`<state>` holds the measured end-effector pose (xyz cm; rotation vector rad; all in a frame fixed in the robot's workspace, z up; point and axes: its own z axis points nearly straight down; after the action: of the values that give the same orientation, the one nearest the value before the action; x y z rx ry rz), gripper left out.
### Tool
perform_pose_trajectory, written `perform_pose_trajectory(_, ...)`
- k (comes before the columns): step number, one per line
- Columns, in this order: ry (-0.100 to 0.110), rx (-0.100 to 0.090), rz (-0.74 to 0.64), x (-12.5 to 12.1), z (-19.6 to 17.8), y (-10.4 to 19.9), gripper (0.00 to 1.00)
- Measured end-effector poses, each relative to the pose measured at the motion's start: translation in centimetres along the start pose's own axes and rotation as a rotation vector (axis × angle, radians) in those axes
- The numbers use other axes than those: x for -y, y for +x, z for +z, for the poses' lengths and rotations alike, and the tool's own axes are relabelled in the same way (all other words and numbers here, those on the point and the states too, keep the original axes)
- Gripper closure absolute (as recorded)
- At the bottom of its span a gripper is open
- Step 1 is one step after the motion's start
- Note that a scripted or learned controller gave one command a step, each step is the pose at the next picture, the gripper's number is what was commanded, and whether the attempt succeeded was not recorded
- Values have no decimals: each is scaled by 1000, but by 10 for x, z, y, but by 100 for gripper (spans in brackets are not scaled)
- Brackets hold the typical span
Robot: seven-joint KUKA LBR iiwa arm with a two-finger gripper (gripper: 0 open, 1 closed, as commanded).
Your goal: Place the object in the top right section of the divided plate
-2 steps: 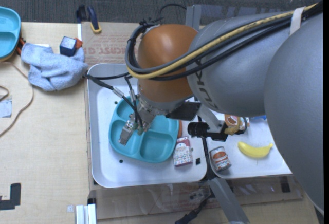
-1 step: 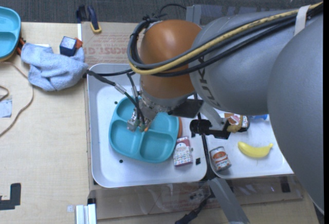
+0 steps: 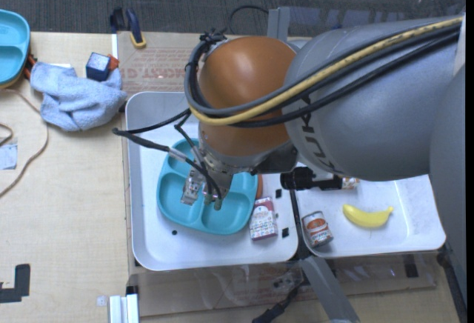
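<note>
At the upper left of the frame a crumpled pale blue cloth [image 3: 76, 97] lies on the wooden worktop [image 3: 59, 240]. Right of it, in the left white bin [image 3: 144, 240], sits a turquoise divided plastic plate [image 3: 174, 203]. The arm's jaws [image 3: 204, 195] hang over the plate's middle; whether they are parted or grip anything I cannot tell. A small red-and-white carton [image 3: 263, 220] lies just beside the plate's right edge. In the right bin [image 3: 415, 240] rest a small tin can [image 3: 317, 229] and a yellow banana [image 3: 367, 215].
</note>
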<state>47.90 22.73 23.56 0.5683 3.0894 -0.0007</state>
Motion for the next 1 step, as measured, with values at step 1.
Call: perform_pose_trajectory(1, -2, 4, -307, 12, -58, -79, 100)
